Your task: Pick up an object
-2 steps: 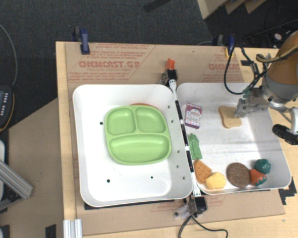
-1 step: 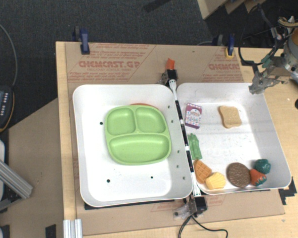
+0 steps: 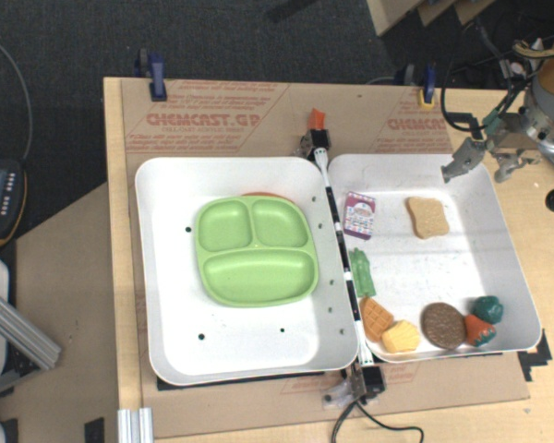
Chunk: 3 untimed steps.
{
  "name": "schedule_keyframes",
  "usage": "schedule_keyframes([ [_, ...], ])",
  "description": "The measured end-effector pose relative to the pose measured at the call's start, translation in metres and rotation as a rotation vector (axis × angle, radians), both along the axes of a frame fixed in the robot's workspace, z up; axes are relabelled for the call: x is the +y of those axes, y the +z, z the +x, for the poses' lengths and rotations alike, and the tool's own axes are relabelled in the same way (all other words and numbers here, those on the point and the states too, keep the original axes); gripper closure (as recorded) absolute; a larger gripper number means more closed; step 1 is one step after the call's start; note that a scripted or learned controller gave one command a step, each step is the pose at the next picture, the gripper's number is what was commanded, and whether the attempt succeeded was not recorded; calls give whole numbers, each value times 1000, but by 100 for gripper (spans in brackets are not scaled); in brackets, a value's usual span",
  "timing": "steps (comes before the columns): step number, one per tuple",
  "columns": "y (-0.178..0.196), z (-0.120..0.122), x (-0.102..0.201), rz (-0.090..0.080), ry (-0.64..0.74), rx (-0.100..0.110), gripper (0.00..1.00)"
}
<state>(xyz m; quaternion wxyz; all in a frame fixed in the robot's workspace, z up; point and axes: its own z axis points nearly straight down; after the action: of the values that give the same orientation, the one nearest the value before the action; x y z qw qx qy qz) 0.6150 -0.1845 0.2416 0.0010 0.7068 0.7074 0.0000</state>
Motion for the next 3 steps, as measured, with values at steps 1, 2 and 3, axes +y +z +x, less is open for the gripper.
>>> schedule_keyframes([
  [1, -109, 2, -1, 4, -1, 11, 0],
  [2, 5, -19, 66, 2, 6, -11, 0],
  [3, -67, -33, 6, 1, -6, 8, 0],
])
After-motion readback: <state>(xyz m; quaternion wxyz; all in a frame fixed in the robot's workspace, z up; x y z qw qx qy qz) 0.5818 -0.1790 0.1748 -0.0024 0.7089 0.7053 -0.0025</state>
